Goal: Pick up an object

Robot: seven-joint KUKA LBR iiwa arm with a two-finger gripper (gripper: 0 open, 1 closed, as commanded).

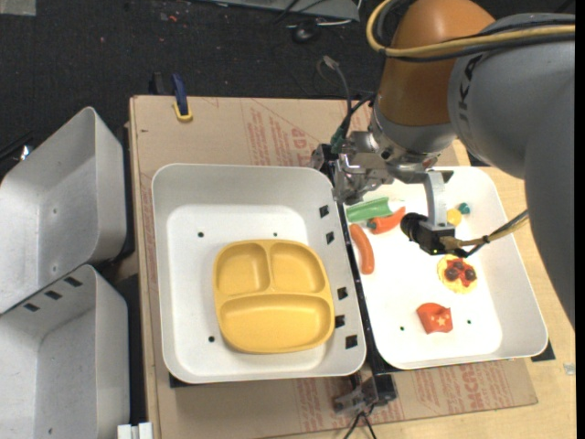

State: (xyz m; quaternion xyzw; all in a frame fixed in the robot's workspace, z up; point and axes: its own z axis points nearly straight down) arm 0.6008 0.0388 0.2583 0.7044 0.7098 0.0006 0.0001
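Note:
My gripper (356,183) hangs over the far left corner of the right bin (512,337), close to the wall shared with the left bin. Just below it lies a green oblong piece (369,210) with a small orange carrot-like piece (389,222) against it. A red-orange sausage shape (364,249) lies along the bin's left wall. Further right are a yellow round piece with red toppings (457,273), a red block with a yellow mark (435,317) and a small yellow and teal piece (457,211).
A yellow divided plate (272,295) sits in the left bin (183,245). Two more white bins (55,208) are stacked off the bench at the left. The grey arm with its orange band (430,62) covers the far right side.

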